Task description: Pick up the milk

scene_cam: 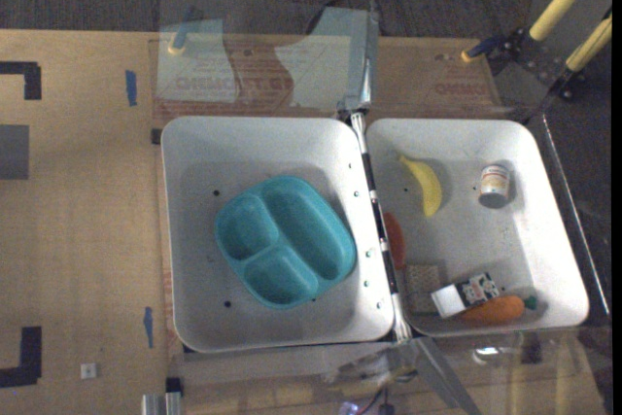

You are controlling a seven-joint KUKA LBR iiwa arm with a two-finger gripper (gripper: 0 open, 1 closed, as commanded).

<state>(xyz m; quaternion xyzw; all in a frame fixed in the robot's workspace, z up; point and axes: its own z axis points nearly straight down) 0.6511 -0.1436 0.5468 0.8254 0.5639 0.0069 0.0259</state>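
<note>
Light was even and dim, slightly soft throughout (bluish cast); the white bins (194,151) glared mildly, shadows faint.

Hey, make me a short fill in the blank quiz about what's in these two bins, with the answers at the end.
1. The teal divided plate lies in the ____ bin.
2. The milk carton lies in the right bin, touching the ____ at that bin's near edge.
3. The fruit beside the small can is a yellow ____.

Missing words: left; carrot; banana
</note>
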